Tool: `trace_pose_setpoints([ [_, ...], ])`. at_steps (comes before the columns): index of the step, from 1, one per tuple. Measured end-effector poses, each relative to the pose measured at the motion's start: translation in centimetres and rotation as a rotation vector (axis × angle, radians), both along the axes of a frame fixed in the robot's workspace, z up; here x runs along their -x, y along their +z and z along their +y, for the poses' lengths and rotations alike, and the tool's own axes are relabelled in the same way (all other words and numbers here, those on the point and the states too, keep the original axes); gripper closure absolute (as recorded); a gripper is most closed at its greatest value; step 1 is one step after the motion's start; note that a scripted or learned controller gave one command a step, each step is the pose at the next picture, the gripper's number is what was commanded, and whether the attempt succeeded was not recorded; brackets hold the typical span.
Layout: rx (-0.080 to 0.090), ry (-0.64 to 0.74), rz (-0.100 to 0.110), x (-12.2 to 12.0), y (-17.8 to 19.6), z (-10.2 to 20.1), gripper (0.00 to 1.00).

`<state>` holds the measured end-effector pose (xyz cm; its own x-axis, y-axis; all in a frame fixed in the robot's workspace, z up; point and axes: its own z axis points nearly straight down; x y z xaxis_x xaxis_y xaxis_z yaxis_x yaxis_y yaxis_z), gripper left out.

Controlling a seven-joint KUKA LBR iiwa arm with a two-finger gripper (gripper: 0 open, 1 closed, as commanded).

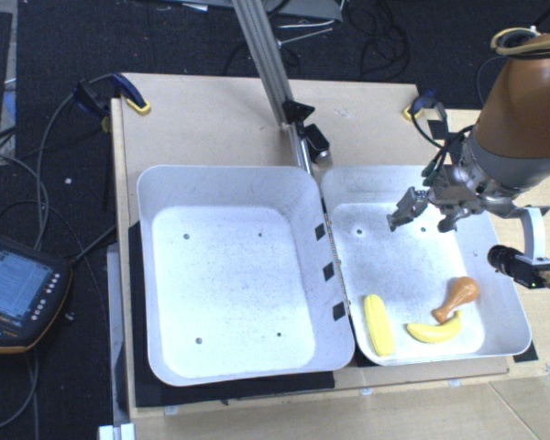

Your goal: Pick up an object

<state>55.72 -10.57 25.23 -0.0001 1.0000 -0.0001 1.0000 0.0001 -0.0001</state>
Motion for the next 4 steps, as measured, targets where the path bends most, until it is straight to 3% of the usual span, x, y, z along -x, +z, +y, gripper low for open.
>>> trace_pose_setpoints([
  [3,-0.001,0.000,0.006,-1.1,-15.8,-0.2,0.00],
  [4,0.000,0.000,0.000,-1.3,-14.5,-0.3,1.00],
])
